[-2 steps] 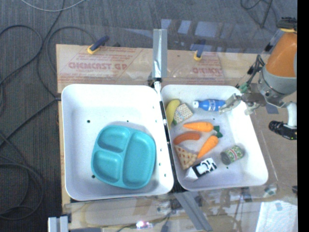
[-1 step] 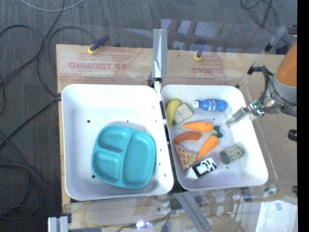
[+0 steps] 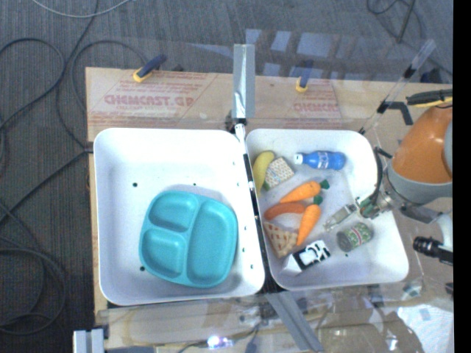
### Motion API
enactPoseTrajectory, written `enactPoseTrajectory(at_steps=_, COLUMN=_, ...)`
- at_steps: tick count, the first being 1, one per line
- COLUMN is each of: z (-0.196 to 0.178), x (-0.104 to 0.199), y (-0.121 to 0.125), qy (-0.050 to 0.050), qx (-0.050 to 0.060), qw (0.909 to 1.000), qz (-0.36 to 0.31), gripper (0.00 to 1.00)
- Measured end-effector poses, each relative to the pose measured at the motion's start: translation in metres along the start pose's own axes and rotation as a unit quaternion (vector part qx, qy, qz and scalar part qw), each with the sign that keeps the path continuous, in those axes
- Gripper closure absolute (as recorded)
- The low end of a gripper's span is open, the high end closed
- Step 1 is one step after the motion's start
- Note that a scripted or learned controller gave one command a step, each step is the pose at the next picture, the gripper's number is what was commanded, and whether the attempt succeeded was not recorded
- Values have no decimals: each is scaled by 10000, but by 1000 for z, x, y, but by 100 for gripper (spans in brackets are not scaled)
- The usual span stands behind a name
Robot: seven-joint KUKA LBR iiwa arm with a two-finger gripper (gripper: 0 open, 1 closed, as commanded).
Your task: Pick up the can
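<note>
A turquoise divided plate lies flat in the left white bin, well to the left of the can and toward that bin's near side. Across the central divider, the right white bin holds a cluster of small items, all left of the can: a yellow banana against the divider with a pale waffle-patterned block touching it, a blue bottle lying on its side toward the far wall, two orange carrots and with an orange-red sausage-shaped piece between them, a waffle cone just below those, and a black-and-white object near the front wall, just left of the can. The can, green-labelled and lying on its side, rests on the bin floor in the near right part of the right bin. Just above and slightly right of the can, the gripper hangs low over the bin, with a thin silvery piece slanting out from it toward the carrots; whether its fingers are apart or together cannot be told, and the can sits clear of it. The grey arm with its orange band looms farther right of the can, over the bin's right rim.
</note>
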State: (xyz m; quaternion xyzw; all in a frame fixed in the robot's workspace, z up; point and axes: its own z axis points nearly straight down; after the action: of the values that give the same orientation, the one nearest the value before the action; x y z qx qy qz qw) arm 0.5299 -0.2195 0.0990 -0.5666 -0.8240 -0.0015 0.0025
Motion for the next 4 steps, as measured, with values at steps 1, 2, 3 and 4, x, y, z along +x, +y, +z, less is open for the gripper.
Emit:
enactPoseTrajectory(at_steps=1, z=-142, x=-8, y=14, qy=-40, qx=-5, qw=9992, qz=399, gripper=0)
enactPoseTrajectory(at_steps=2, z=8, x=17, y=-24, qy=40, qx=-47, qw=9900, qz=1409, gripper=0)
enactPoseTrajectory(at_steps=3, z=-2, x=13, y=-24, qy=-26, qx=-66, qw=9898, qz=1423, gripper=100)
enactPoseTrajectory(at_steps=4, z=-2, x=15, y=-23, qy=-2, qx=-57, qw=9900, qz=1409, gripper=0)
